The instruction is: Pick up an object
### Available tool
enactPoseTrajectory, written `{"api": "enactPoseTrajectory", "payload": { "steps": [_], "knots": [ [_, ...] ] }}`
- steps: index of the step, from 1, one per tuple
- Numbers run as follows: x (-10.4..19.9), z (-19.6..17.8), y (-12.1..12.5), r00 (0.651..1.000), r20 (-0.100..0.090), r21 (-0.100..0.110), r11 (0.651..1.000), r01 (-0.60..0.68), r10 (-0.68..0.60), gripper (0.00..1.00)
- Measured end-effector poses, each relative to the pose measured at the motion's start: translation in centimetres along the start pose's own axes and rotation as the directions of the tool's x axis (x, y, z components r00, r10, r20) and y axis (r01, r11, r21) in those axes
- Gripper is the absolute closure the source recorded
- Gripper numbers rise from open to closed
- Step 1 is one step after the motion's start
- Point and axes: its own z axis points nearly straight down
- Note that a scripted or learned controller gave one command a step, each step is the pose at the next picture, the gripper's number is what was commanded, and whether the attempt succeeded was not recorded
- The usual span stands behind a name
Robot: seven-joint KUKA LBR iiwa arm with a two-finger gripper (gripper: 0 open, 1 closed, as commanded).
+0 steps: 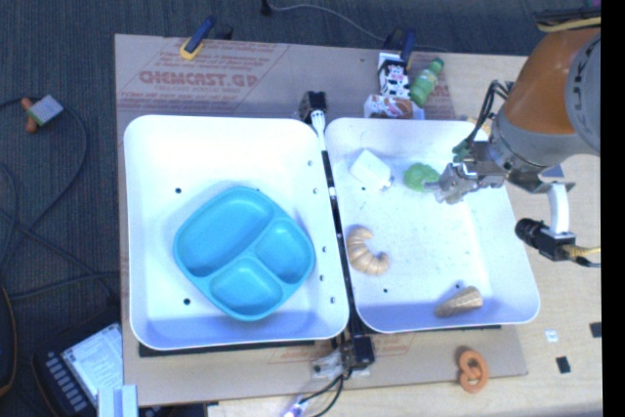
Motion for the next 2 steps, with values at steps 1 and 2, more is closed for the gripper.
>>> {"api": "enactPoseTrajectory", "payload": {
  "steps": [1, 2],
  "knots": [
    [7.2, -7.4, -6.2, 1.000, 0.000, 0.000, 1.000, 0.000, 0.000, 1.00],
    [14.4, -10.2, -7.2, 1.000, 0.000, 0.001, 1.000, 0.000, 0.000, 1.00]
  ]
}}
